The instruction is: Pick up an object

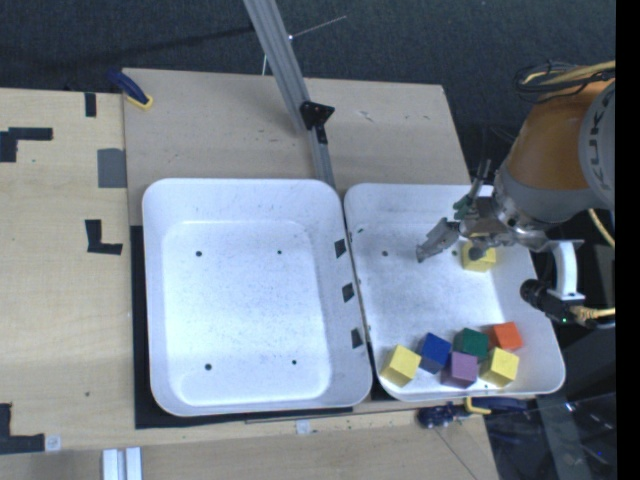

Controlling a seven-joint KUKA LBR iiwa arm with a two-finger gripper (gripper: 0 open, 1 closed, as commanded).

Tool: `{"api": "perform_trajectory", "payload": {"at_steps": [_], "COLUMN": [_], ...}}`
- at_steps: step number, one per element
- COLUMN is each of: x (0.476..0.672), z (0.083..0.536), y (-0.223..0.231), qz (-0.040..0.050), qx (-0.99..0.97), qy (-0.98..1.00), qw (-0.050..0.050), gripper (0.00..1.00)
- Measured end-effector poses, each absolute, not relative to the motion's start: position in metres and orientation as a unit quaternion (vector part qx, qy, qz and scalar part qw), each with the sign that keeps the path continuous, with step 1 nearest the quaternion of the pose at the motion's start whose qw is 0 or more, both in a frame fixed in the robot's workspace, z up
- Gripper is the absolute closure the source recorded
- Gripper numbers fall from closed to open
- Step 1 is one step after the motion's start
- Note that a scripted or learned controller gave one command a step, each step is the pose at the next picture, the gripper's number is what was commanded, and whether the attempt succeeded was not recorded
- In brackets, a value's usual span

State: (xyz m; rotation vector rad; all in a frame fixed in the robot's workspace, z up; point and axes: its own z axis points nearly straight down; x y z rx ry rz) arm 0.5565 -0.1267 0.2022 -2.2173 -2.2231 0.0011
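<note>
My gripper (452, 252) hangs over the upper middle of the right bin (400, 208), and it is open, with one grey finger (434, 241) splayed out to the left. A small yellow block (480, 259) lies on the bin floor just under the gripper's right side; it is beside the gripper, not visibly clamped. Along the bin's front edge lies a cluster of blocks: yellow (402, 364), blue (435, 351), green (470, 343), purple (463, 368), orange (507, 335) and another yellow (503, 367).
The left bin (160, 208) stands alongside, sharing a raised divider (345, 268) with the right one. A grey metal pole (285, 58) slants across the back of the bench. The arm's orange-banded wrist (555, 153) looms over the right bin's far right side.
</note>
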Motion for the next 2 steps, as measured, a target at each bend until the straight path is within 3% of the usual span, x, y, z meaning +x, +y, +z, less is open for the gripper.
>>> {"api": "perform_trajectory", "payload": {"at_steps": [1, 2], "x": [0.556, 0.557], "z": [0.202, 0.155], "y": [-0.127, -0.117], "qz": [0.0004, 0.0009], "qx": [-0.706, -0.707], "qy": [-0.708, -0.707], "qw": [0.001, 0.001], "gripper": [0.00, 0.00]}}
